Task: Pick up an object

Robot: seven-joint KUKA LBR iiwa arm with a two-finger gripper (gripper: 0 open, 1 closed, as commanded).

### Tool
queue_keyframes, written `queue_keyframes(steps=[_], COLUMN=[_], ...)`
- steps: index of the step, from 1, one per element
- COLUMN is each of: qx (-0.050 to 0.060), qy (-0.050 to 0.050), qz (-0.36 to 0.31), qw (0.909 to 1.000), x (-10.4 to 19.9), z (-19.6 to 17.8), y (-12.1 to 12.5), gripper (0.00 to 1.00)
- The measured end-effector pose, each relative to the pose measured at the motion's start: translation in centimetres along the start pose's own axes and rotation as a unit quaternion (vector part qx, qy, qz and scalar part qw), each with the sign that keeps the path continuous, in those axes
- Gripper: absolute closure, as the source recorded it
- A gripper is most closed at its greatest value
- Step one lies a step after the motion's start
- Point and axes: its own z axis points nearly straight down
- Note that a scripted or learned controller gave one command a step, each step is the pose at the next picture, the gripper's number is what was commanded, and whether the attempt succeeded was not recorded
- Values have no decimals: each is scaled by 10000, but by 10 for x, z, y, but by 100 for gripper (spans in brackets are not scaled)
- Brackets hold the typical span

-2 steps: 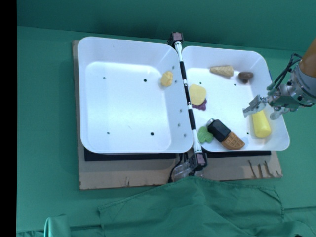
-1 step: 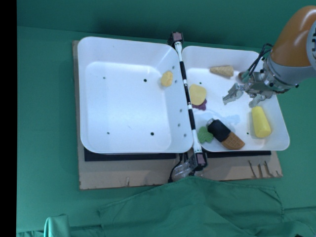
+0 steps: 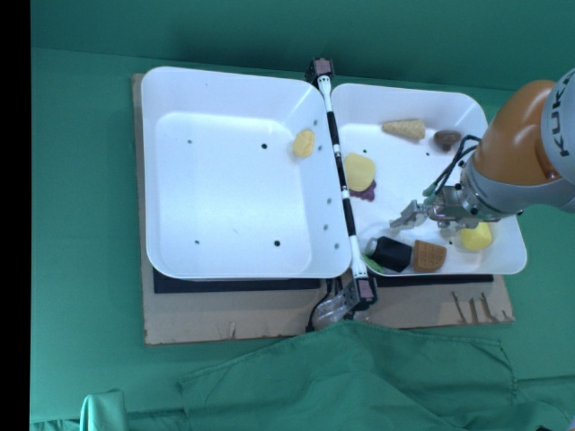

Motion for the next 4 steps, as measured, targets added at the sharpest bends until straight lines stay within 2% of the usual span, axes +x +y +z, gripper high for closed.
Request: queue_keyframes(steps=[1,2,3,4], qx=[-31,45,49,18], qy=[-29,13,13,17], qz=[-5,-17,-20,-39], qw=[10000,10000,10000,10000], x=[20,25,27,54], z=[-3,-41,-58,-136], y=[-5,-19,-18,-16], gripper=[0,0,0,0])
